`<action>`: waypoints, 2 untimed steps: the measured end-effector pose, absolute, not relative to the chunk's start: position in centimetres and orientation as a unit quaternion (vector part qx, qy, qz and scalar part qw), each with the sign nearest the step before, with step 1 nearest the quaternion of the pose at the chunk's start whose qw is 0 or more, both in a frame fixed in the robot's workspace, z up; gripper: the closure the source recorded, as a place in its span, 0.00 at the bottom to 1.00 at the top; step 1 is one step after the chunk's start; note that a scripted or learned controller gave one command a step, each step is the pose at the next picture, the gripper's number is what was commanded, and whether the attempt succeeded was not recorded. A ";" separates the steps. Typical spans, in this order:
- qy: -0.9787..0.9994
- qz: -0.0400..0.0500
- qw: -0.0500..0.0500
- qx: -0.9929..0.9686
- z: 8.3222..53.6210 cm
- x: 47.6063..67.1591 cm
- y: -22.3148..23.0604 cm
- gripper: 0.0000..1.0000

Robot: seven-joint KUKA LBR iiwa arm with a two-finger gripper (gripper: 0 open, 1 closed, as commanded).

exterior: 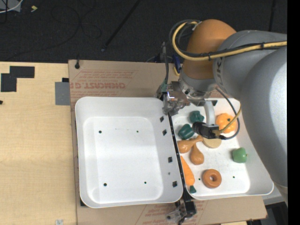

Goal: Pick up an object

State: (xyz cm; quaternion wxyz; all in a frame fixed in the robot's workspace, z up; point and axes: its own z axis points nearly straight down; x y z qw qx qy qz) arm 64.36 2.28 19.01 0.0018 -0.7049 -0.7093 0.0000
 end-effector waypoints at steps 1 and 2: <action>-0.708 -0.004 -0.003 -0.706 31.5 64.5 3.3 1.00; -0.706 0.002 0.001 -0.708 27.2 64.3 0.4 1.00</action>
